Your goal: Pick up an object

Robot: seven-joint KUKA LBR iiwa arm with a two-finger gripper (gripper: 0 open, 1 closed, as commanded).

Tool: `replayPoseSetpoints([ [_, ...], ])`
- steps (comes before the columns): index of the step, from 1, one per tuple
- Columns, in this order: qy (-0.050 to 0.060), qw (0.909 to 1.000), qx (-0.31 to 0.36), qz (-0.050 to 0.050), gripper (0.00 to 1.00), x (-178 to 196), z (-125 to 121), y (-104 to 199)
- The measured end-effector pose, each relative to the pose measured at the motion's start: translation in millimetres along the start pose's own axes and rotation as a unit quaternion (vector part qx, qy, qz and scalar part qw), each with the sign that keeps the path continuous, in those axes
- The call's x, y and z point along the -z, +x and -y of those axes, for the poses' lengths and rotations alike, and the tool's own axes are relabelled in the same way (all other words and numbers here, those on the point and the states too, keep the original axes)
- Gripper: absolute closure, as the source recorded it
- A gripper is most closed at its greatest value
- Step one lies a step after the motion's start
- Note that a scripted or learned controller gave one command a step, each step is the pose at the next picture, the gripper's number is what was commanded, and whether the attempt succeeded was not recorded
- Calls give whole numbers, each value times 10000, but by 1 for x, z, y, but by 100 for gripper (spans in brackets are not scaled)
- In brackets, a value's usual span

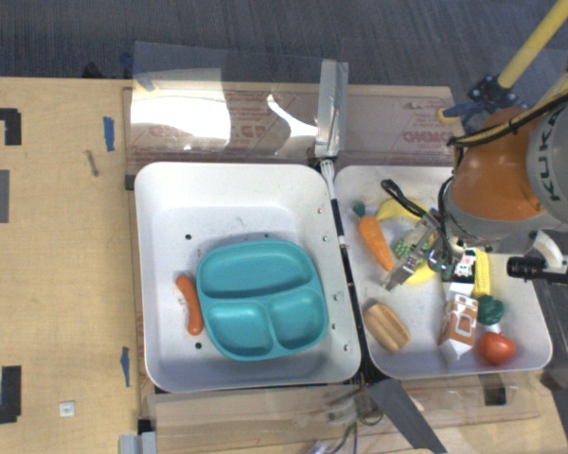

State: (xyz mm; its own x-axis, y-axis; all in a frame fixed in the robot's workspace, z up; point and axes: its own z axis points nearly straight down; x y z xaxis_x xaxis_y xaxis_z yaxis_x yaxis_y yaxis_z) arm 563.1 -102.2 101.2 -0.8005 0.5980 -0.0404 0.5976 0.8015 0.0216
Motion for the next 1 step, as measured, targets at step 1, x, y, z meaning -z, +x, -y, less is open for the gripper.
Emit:
replayPoseSetpoints([
  [1, 24, 9981, -607, -58, 0, -4, -26, -20],
])
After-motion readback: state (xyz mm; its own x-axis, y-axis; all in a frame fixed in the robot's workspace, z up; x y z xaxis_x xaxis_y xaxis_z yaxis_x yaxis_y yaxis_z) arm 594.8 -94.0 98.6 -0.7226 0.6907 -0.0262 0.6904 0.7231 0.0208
